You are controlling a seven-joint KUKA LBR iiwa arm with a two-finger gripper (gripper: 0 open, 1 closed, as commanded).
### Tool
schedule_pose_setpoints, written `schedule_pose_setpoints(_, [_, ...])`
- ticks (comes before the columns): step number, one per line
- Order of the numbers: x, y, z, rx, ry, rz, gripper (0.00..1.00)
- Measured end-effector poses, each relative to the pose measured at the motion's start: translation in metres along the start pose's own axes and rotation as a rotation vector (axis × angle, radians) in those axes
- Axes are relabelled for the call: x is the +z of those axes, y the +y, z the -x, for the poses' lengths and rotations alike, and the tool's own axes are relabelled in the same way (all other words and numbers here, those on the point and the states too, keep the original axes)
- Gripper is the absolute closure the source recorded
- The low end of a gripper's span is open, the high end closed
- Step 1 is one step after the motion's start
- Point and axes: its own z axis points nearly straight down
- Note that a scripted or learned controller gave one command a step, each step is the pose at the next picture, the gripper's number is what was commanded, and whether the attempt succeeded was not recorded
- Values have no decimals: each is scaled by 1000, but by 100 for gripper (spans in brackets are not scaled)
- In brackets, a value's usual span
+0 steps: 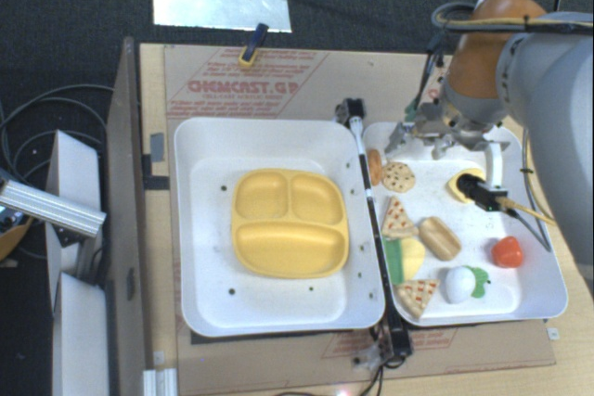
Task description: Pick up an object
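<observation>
The right bin (538,292) holds several toy foods: a round cookie (397,176), a small sausage (374,167), a pizza slice (397,218), a bread roll (440,237), a yellow-green piece (402,258), a waffle wedge (417,295), a white ball on a green piece (460,283), a red tomato (507,251) and a yellow piece (459,188). My gripper (444,136) hangs over the bin's far end, above and right of the cookie. A black part of it overlaps the yellow piece. I see nothing held.
The left bin (204,292) holds a yellow compartment plate (290,223). A black rail (365,181) divides the bins. The grey arm (548,79) covers the far right. Cardboard (251,83) lies behind the bins, with a blue-yellow clip (251,47) on it.
</observation>
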Motion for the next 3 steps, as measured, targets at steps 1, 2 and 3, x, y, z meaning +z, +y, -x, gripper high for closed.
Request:
schedule_pose_setpoints(1, [40, 7, 0, 4, 0, -9, 0])
schedule_pose_setpoints(2, [26, 9, 0, 2, 0, -4, 100])
schedule_pose_setpoints(3, [27, 8, 0, 1, -1, -5, 0])
